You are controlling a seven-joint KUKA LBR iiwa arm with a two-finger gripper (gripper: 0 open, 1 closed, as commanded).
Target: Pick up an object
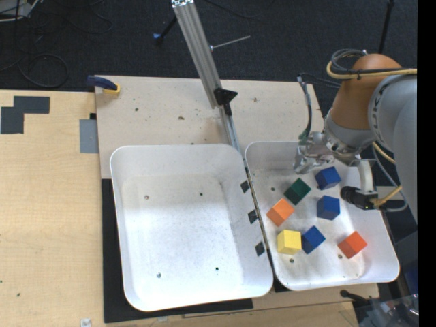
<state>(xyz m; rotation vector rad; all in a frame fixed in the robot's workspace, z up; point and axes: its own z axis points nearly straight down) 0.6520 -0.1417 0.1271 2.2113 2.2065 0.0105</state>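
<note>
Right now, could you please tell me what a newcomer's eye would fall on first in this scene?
The cluster of coloured cubes in the right bin stands out first: three blue, two orange, one green cube and one yellow cube. Next comes the grey and orange arm reaching in from the right, its tool hanging over that bin's far end. The left bin lies beside it.

No readable text, label, brand, number or sign appears on anything in view
</note>
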